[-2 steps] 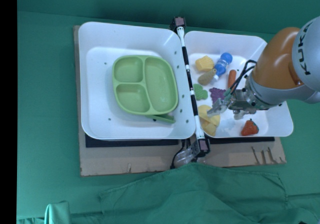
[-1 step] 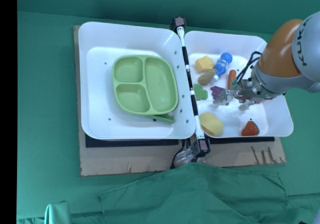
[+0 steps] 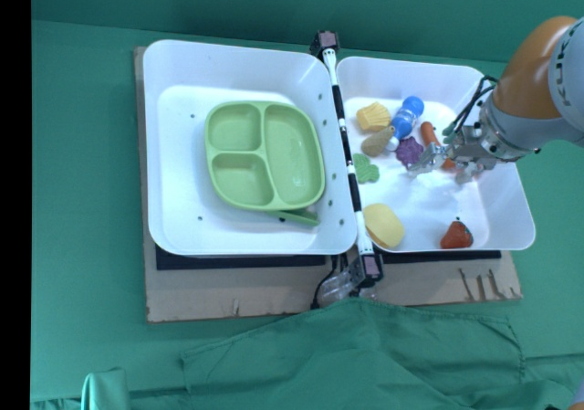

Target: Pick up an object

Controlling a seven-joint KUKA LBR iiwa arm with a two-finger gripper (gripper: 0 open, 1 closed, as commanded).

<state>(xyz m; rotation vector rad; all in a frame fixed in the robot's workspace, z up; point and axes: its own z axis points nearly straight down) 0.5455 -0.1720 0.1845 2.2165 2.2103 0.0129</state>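
My gripper (image 3: 446, 164) hangs low in the right bin (image 3: 506, 216), at its right middle, with its fingers spread apart. An orange carrot-like toy (image 3: 429, 133) lies just up-left of it, and a bit of orange shows between the fingers. A purple grape bunch (image 3: 410, 152) sits close by the left finger (image 3: 423, 162). Further left are a blue bottle (image 3: 407, 114), a yellow ridged piece (image 3: 372, 115), a brown piece (image 3: 376, 143) and a green leaf (image 3: 366, 169). A yellow lemon (image 3: 384, 226) and a red strawberry (image 3: 456, 236) lie near the front wall.
The left bin (image 3: 173, 216) holds a light green divided plate (image 3: 265, 155). A divider bar (image 3: 342, 152) runs between the two bins. Green cloth (image 3: 365, 353) is bunched in front of the bench.
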